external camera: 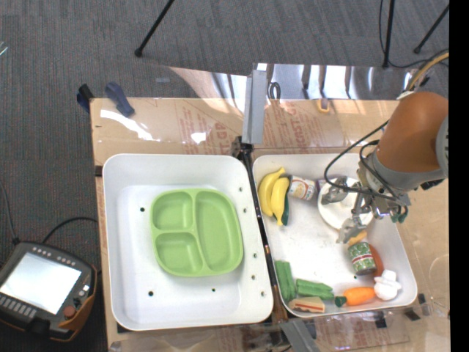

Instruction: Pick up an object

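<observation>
Pincer [357, 224] hovers over the can [360, 257] in the right bin [308, 251], can't tell if fingers are apart; crowded stuff, could slip or nudge the plate [331, 210].

The arm [410, 138] hides part of the plate [333, 213] beside the jaws; the jaws' spread is unclear.

Bright, even overhead light, glare on the cardboard [192, 134] behind the bins, slightly soft focus throughout.

Faint reddish print on the bench board [220, 127] is unreadable.
</observation>
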